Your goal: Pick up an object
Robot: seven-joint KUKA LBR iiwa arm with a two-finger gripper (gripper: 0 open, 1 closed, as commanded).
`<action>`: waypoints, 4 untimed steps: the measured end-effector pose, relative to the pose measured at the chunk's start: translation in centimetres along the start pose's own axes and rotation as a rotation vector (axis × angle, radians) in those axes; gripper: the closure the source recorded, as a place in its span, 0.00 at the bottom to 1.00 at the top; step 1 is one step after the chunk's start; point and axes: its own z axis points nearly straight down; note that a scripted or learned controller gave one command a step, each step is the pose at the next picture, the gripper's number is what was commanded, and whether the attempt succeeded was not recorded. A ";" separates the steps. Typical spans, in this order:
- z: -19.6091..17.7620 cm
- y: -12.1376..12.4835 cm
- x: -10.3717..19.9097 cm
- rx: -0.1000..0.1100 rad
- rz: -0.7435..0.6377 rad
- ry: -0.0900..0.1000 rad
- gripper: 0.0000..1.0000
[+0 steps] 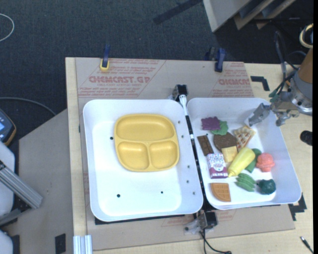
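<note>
Jaws' state I cannot tell; gripper hangs just beside the waffle, nothing lifted yet.

Dark grey carpet floor all around, crossed by a thin white cable at upper left. At centre, a table topped with tan board printed in red lettering, pinned along its far edge by a yellow clamp and a blue clamp. Pale furniture at upper right. Even, soft light.
</note>
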 end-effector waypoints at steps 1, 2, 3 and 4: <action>-0.8 0.3 0.1 -0.013 -0.003 -0.003 0.00; 5.1 1.1 0.6 -0.007 -0.006 -0.001 0.00; 10.3 1.2 0.6 -0.010 -0.004 -0.002 0.00; 8.9 1.5 0.9 -0.018 -0.008 0.000 1.00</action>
